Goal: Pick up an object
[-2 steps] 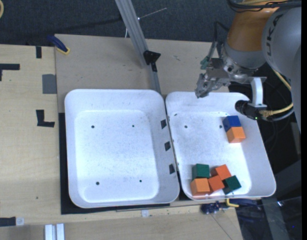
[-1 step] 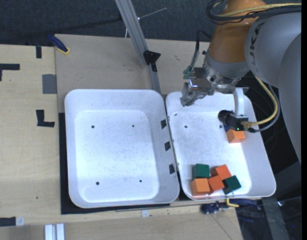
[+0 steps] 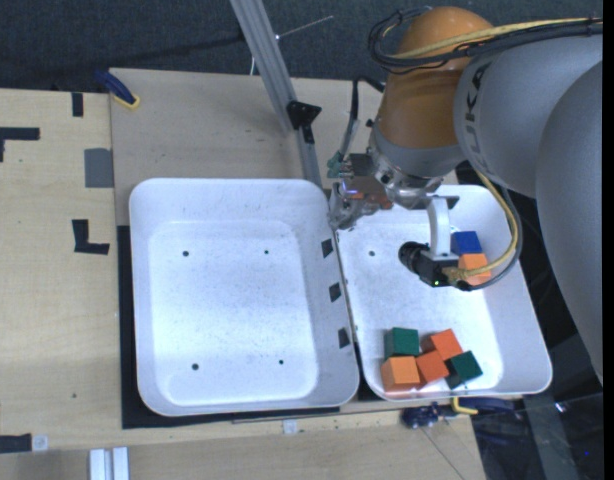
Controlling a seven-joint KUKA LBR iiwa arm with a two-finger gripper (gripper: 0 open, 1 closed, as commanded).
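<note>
Hovering over the right bin point(image 3: 517, 353), the gripper point(image 3: 347, 206), its grasp indiscernible, is well apart from small orange and green blocks point(image 3: 427, 358)

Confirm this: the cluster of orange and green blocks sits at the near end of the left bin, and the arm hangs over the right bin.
Not quite. The blocks sit at the near end of the right bin, not the left bin. The camera view shows this. The arm does hang over the right bin.
</note>
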